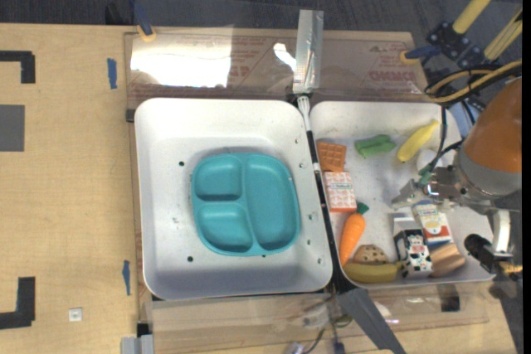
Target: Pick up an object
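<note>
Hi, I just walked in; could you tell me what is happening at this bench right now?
A grey robot arm with an orange band reaches in from the right over the right bin, which holds toy foods: a carrot, a banana, a waffle, a green piece and a yellow corn cob. Its gripper sits low among them; nothing is visibly held. The left bin holds a teal divided plate.

toy carrot (353, 235), tilted, in right bin (377, 113)
</note>
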`<state>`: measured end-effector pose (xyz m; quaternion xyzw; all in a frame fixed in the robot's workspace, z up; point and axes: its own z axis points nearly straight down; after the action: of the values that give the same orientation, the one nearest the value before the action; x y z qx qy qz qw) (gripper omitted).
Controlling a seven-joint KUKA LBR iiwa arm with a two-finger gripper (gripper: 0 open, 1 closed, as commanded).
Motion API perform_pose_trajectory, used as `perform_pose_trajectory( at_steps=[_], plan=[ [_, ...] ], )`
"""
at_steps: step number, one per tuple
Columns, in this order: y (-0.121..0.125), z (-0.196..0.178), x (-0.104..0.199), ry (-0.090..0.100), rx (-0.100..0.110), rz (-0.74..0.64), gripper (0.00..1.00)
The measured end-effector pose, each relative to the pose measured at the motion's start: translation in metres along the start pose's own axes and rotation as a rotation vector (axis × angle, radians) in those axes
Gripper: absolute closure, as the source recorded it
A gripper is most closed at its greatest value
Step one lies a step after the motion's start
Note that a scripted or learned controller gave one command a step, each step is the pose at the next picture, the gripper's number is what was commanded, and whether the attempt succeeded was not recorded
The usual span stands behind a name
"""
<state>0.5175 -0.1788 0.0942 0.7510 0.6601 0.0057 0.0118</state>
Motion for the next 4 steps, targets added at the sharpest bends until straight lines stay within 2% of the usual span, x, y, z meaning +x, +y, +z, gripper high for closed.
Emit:
perform_pose_trajectory(
  at_steps=[1,2,3,4],
  plan=[
    [-0.021,0.000,-0.007,0.001,-0.002,-0.268,0.00],
    [-0.019,-0.011,-0.008,-0.002,-0.007,-0.265,1.00],
    [-0.003,-0.095,0.058,0.011,0.015,-0.294,1.00],
    [-0.005,-0.092,0.055,0.011,0.023,-0.289,0.00]
  ],
)
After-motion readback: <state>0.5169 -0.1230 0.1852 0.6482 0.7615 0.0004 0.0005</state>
